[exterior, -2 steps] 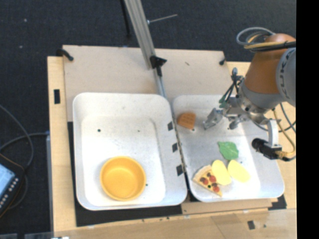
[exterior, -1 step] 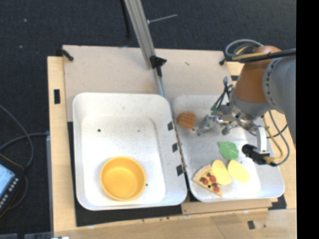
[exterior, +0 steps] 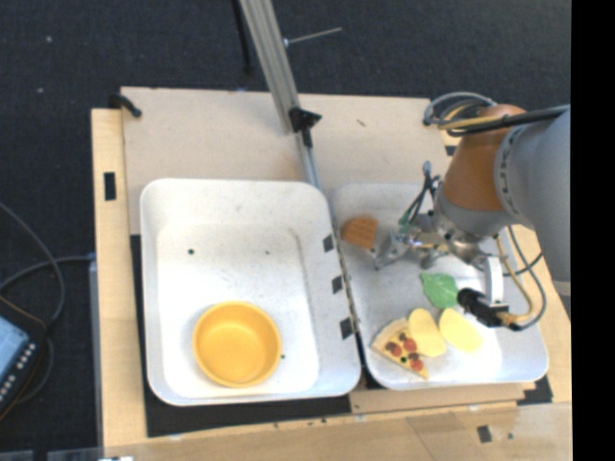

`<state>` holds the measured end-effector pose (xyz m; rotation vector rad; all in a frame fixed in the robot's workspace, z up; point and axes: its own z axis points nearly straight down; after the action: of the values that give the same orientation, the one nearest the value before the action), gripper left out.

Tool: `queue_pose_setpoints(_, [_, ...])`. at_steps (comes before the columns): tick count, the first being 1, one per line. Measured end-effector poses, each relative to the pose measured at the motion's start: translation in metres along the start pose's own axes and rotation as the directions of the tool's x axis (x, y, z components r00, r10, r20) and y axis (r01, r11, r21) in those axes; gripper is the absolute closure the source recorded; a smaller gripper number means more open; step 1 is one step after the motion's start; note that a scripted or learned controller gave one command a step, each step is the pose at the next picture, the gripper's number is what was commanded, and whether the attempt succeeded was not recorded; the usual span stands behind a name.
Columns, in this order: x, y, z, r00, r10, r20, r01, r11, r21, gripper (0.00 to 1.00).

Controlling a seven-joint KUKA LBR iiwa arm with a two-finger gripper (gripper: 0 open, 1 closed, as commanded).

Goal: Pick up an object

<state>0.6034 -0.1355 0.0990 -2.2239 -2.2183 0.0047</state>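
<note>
Claw (exterior: 402,248), grip state indeterminable, hangs in the right bin (exterior: 524,358); brown round object (exterior: 360,231) lies just left of it.

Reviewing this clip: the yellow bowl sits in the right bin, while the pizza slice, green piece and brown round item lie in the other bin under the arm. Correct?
Not quite. The camera view shows the yellow bowl in the left bin, not the right. The pizza slice, green piece and brown round item lie in the right bin, under the arm.
</note>
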Motion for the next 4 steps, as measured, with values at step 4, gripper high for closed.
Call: queue_pose_setpoints(4, [-0.009, 0.007, -0.157, 1.000, -0.005, 0.000, 0.005, 1.000, -0.008, 1.00])
